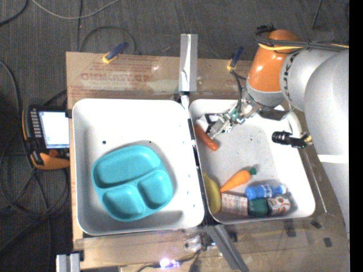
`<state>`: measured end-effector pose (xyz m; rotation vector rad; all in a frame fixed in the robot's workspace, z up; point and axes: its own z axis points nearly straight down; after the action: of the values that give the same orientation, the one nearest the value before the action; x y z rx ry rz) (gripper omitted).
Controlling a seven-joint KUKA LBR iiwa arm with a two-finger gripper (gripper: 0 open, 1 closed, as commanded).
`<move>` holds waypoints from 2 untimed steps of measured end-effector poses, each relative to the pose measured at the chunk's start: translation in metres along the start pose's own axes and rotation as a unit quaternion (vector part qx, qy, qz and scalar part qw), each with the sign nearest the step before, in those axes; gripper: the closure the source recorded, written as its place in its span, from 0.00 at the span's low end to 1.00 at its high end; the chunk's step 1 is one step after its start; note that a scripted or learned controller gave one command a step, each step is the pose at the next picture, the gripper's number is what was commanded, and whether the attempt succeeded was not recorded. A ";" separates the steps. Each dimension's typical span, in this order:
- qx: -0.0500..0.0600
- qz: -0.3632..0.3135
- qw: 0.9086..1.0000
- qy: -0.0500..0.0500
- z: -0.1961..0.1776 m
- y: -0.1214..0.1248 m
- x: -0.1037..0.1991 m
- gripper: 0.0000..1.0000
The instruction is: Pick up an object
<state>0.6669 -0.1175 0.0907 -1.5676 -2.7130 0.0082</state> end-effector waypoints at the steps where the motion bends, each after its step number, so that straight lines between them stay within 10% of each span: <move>1: 0.001 0.000 1.000 -0.002 -0.008 -0.002 -0.003 1.00; 2: -0.003 0.015 1.000 -0.004 -0.110 0.027 0.045 1.00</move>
<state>0.6688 -0.0649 0.2007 -1.6130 -2.6973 0.0061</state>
